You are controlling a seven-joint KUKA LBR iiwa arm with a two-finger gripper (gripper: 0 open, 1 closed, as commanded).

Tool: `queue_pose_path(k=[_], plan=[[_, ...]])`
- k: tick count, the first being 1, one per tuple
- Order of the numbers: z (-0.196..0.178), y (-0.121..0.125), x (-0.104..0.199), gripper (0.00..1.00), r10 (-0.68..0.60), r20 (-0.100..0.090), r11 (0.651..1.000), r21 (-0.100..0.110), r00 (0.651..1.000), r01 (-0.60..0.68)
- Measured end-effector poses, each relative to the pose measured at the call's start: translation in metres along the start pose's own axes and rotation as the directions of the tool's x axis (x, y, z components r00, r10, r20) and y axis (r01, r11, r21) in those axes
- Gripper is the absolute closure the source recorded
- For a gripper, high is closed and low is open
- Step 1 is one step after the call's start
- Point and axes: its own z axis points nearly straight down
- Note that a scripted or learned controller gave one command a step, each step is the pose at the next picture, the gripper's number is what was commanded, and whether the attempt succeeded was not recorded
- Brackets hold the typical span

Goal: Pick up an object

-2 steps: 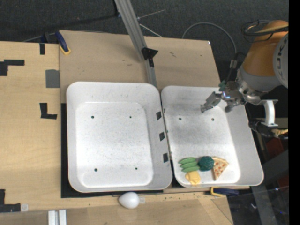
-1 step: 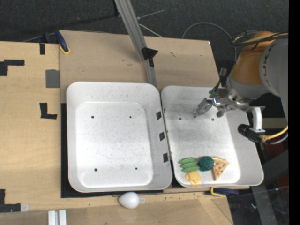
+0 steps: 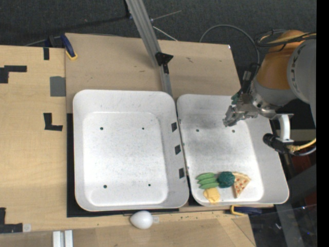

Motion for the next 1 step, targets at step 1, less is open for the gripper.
queue_pose_path(k=[1], plan=[[-0.0532, -0.0046, 0.0093, 1.0, 0.001, 0.0, 1.0, -0.006, 1.0, -0.001]])
